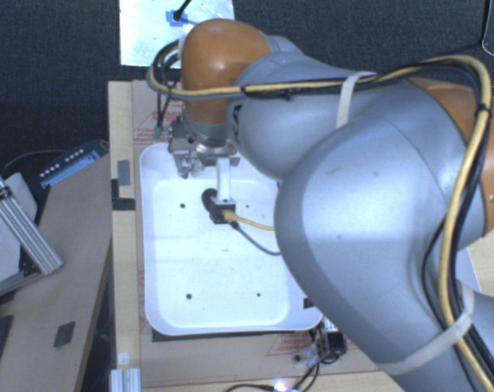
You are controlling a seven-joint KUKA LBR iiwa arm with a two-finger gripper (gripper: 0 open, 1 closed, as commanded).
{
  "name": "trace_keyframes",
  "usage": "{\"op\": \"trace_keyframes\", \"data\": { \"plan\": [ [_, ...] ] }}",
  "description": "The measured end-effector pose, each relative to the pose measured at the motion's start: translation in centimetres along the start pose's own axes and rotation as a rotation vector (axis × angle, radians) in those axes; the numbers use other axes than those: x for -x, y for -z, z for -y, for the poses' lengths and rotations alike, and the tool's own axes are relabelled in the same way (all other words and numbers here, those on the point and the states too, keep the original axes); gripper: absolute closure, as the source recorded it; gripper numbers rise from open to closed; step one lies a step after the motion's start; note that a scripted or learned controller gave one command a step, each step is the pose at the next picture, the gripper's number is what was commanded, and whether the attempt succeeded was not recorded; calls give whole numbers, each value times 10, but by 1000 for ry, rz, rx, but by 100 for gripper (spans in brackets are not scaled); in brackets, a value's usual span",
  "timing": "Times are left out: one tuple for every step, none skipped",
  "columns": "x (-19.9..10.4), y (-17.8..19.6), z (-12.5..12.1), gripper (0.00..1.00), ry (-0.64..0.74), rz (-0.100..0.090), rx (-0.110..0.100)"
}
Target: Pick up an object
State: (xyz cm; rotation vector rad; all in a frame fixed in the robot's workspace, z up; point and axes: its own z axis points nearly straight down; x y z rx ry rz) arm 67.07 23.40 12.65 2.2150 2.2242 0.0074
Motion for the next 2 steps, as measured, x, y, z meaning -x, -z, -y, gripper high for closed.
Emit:
{"op": "trace_keyframes", "data": {
  "plan": [
    [0, -31, 22, 100, -2, 2, -7],
    [-1, -17, 9, 100, 1, 0, -3]
  ]
}}
